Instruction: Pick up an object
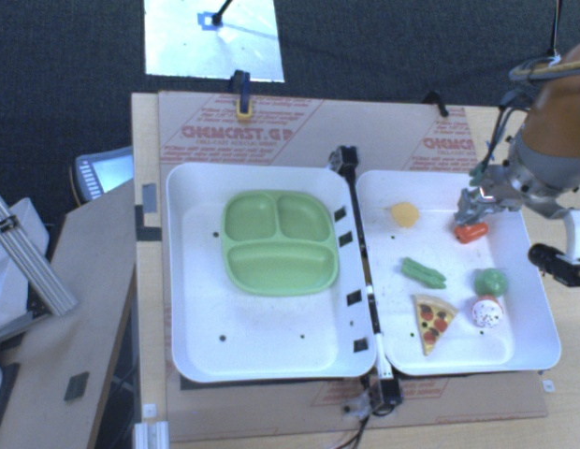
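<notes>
Red toy (471, 233) lies just below the fingers (474, 210).

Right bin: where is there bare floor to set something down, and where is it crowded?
In the right bin, bare floor lies along the left wall between the yellow piece and the pizza slice, and along the front edge. It is crowded at right: claw over the red piece, green bean, green ball, speckled egg.
</notes>
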Tool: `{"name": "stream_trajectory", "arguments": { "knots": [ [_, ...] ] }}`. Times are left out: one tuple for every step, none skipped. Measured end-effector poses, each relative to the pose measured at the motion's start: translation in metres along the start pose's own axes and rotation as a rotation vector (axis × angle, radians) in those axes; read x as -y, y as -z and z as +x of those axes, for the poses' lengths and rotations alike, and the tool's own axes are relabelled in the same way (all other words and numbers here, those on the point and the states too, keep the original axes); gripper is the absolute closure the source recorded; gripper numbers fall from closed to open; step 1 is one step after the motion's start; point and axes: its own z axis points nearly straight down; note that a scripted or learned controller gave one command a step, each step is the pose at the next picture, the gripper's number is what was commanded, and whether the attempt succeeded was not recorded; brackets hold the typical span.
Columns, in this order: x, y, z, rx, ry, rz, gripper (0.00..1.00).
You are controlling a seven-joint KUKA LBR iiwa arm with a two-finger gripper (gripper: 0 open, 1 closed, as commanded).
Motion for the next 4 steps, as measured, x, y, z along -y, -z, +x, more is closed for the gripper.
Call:
{"name": "stream_trajectory", "arguments": {
  "knots": [
    [-0.003, -0.005, 0.057, -0.001, 0.001, 0.002, 1.0],
    [-0.007, -0.01, 0.108, -0.001, 0.001, 0.002, 1.0],
    [-0.014, -0.013, 0.165, -0.001, 0.001, 0.002, 1.0],
    [-0.036, 0.004, 0.217, -0.002, 0.001, -0.001, 1.0]
  ]
}}
